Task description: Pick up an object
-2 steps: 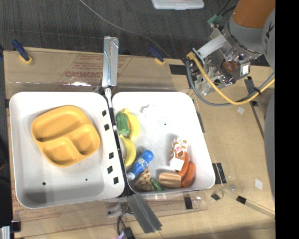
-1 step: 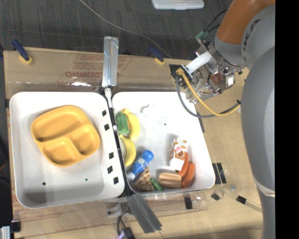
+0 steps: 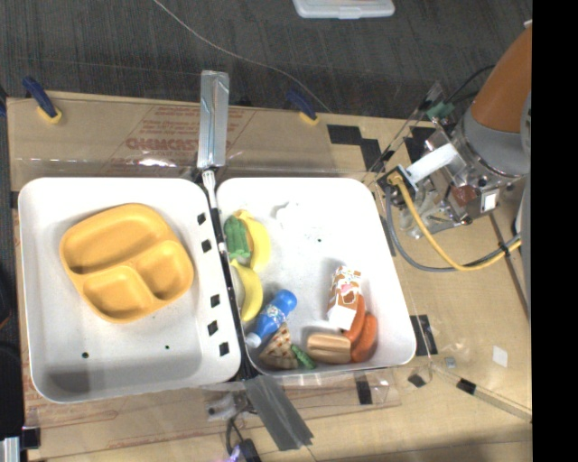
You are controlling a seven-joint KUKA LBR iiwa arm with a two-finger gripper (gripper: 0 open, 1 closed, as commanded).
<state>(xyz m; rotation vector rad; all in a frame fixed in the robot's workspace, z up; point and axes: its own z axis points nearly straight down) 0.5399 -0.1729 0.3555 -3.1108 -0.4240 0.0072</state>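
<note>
Beyond the right shallow white bin's (image 3: 384,236) right rim, the pincer (image 3: 452,194), its opening impossible to judge, hangs up-right of the upright white-and-orange carton (image 3: 344,298).

Below me lies a tan counter (image 3: 470,343) lined with cardboard (image 3: 117,122), 2 blue clamps (image 3: 42,99) on its far edge. Beyond, dark carpet (image 3: 108,41) bears a white lid (image 3: 343,8).

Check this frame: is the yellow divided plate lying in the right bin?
No, the yellow divided plate lies in the left bin.
</note>
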